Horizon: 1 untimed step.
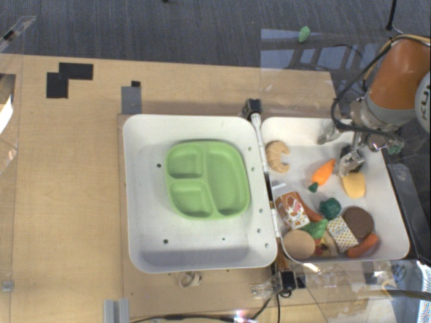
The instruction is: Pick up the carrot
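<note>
The small orange toy carrot with a green top (322, 174) lies tilted on the floor of the right-hand shallow white bin (397, 200), in its upper middle, apart from its neighbours: a pale yellow lemon-like piece (354, 184) just to its right, a tan croissant-shaped pastry (277, 155) to its left. Not lifted; the pick is still to do. The two-finger gripper (352, 158) of the grey arm with the orange band (397, 79) hangs near the carrot's upper right, close to the yellow piece; nothing is visible between the fingers, and from this slant I cannot tell whether they are spread or closed. Judgement: approach stage, with alignment over the carrot, descent and closing left. Hard to read: gripper height above the bin floor; the crowded pile of toy foods (330, 231) at the bin's lower end, overlapping. The left-hand white bin (141, 180) holds a green compartment tray (205, 179).
</note>
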Available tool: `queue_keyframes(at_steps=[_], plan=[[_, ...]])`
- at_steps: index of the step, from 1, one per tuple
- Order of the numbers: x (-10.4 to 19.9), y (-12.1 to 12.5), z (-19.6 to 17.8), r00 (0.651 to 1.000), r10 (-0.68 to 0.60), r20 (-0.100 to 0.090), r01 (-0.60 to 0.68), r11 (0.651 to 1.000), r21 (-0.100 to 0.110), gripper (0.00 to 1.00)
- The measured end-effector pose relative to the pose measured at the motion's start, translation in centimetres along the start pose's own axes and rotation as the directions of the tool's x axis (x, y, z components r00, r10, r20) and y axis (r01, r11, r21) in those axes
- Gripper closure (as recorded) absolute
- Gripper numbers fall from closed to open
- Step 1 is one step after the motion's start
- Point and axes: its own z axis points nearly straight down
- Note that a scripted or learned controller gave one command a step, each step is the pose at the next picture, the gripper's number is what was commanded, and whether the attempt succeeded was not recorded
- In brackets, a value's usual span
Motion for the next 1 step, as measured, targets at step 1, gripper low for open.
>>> queue_keyframes(at_steps=[1], plan=[[5.66,2.25,0.11,0.982,0.187,0.002,-0.187,0.982,-0.003,0.0]])
